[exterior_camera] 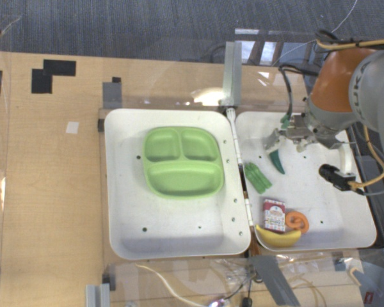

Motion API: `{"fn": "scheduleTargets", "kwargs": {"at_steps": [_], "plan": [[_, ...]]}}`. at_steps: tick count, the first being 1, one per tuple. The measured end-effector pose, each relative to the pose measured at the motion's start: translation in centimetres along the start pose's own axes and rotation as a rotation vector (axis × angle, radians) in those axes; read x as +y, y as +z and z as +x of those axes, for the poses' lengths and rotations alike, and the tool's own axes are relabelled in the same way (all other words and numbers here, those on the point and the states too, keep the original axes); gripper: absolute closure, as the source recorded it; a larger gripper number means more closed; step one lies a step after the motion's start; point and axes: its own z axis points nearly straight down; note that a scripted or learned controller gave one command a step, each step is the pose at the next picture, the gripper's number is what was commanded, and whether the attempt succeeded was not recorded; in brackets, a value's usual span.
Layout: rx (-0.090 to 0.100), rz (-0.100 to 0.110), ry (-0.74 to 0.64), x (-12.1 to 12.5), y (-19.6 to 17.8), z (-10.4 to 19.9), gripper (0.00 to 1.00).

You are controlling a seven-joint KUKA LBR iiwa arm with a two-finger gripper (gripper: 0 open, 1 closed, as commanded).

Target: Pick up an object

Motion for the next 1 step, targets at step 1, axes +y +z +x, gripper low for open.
{"fn": "scheduleTargets", "kwargs": {"at_steps": [1], "plan": [[-0.001, -0.007, 0.112, 2.29, 3.19, -0.95, 0.0]]}}
